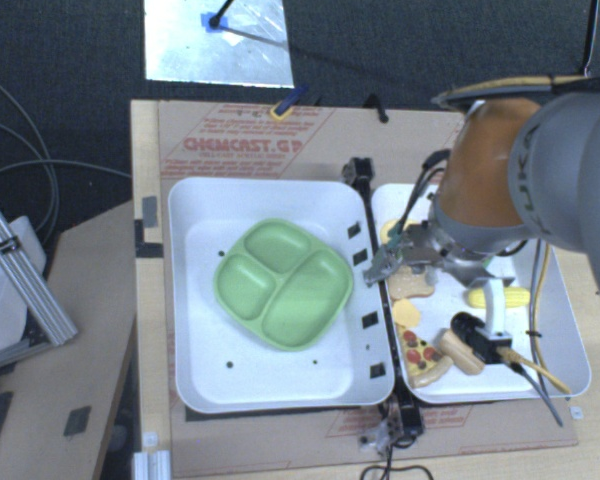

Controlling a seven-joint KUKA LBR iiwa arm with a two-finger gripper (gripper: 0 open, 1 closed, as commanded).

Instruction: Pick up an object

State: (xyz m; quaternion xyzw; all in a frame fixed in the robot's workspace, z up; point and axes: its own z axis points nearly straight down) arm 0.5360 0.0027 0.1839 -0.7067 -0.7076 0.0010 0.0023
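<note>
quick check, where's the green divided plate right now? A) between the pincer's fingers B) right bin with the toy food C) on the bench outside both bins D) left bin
D: the green divided plate lies flat on the floor of the left bin, while the pizza slice and the corn sit in the right bin under the arm.

Lighting: we note even, bright overhead light. The white bins (270,198) are nearly washed out; the metal sheet (218,28) shows glare. Shadows are soft and short. Focus is slightly soft, and the dark floor (50,68) looks grainy.
</note>
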